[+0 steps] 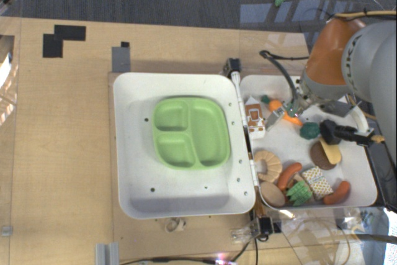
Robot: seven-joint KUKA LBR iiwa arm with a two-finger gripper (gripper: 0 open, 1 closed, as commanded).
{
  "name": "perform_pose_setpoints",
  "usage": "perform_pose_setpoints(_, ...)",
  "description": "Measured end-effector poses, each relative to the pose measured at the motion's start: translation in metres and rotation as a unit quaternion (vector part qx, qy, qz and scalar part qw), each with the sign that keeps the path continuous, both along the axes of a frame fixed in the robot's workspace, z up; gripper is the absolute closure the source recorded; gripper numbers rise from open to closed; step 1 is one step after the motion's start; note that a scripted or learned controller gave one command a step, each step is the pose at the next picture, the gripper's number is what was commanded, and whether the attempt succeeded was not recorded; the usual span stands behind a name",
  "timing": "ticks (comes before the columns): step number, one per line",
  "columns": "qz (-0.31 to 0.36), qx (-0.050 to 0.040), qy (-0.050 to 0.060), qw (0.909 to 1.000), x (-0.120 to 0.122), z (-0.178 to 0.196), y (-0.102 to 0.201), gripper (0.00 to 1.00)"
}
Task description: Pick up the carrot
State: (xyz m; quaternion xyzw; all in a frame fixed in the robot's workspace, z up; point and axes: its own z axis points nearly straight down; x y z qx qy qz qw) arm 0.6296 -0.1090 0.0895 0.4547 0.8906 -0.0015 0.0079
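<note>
- Where the bench is bare at the left, the left white bin (pixel 124 152) holds a green divided plate (pixel 189 132) near its middle.
- In the right white bin (pixel 366 186), a small carton (pixel 255 120) lies by the left wall, with toy food below: a ring-shaped biscuit (pixel 268 164) and a sausage (pixel 289 175).
- The carrot (pixel 290 118) lies in that bin's upper part, orange with a green end.
- The gripper (pixel 291 110) sits right over the carrot; I cannot tell how its jaws stand.
- The arm (pixel 353 56) enters from the right.
</note>
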Motion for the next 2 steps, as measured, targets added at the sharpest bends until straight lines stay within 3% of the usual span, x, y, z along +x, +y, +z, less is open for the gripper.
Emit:
perform_pose_setpoints(1, 0.005, 0.0007, -0.005, 1.0000, 0.004, 0.014, 0.003, 1.00)
perform_pose_setpoints(2, 0.081, 0.0054, -0.002, 0.9967, 0.012, 0.101, 0.104, 1.00)
